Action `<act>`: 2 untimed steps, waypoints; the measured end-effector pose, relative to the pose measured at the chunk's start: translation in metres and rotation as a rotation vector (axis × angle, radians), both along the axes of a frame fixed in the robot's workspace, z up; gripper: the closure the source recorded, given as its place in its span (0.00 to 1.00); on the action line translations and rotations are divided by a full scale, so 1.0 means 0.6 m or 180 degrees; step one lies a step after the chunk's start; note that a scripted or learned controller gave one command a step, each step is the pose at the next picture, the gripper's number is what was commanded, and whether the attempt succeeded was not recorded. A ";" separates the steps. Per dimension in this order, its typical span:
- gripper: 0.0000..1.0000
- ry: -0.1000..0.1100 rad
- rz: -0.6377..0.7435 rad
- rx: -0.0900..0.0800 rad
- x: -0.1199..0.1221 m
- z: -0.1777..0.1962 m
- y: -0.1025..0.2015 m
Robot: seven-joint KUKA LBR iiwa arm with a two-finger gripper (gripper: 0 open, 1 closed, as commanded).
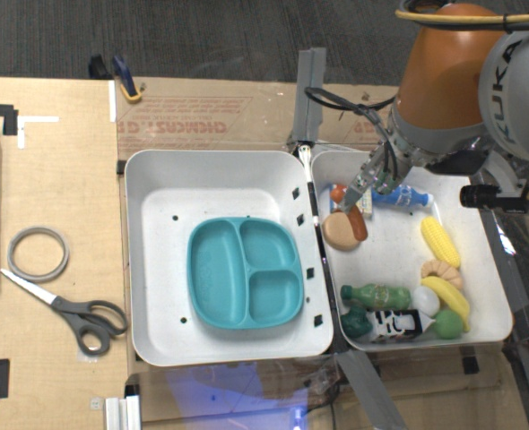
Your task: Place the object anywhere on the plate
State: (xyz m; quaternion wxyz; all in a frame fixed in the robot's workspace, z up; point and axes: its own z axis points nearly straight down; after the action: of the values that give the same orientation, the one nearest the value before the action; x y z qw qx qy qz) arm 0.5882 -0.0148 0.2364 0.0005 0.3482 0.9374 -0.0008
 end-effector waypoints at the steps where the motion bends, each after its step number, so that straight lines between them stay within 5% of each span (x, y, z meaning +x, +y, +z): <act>1: 1.00 0.0006 -0.0195 0.0003 -0.092 -0.041 0.137; 2: 1.00 0.0001 -0.0722 0.0001 -0.136 0.008 0.148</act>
State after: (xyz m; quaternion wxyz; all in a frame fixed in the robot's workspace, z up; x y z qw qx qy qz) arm 0.5067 0.0737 0.2411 0.0003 0.4520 0.8920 -0.0007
